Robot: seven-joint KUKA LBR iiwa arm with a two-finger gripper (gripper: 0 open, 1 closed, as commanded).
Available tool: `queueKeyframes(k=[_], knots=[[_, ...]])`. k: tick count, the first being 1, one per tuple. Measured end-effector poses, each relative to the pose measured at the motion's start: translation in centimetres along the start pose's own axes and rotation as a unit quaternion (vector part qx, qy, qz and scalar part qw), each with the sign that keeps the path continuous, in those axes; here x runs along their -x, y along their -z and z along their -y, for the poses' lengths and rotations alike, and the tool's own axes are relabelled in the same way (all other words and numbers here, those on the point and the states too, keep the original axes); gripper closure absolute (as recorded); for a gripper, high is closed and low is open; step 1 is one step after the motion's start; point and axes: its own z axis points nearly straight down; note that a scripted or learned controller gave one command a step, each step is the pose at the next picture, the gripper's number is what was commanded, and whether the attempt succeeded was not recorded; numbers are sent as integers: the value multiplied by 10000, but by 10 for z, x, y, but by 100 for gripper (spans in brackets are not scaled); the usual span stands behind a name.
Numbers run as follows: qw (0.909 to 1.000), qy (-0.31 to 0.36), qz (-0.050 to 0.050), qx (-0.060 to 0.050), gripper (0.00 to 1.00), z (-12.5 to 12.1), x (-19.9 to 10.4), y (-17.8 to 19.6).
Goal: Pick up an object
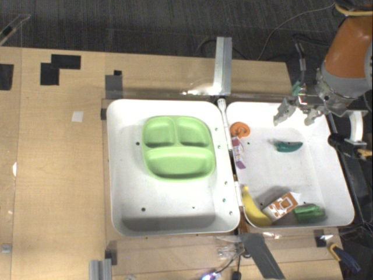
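Note:
My gripper (pixel 298 114) hangs over the back of the right bin (pixel 326 174), its two fingers spread apart with nothing between them. A dark teal object (pixel 289 146) lies just below and in front of it on the bin floor. An orange round object (pixel 239 129) rests at the bin's back left. At the front left lies a yellow banana (pixel 253 207), beside a small orange and white box (pixel 281 205) and a green object (pixel 309 213).
The left bin (pixel 125 174) holds a green divided plate (pixel 177 146). A metal divider post (pixel 224 69) stands behind the seam between the bins. A small label strip (pixel 238 153) lies along the right bin's left wall. Cables run past the right edge.

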Motion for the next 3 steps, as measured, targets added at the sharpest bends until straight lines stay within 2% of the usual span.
queueKeyframes(k=[1, 2, 3], knots=[[9978, 657, 7, 15, 0, -27, -5, -4], [9997, 264, 6, 3, 0, 1, 42, -57], [9996, -266, 10, 7, 0, -40, 83, -101]])
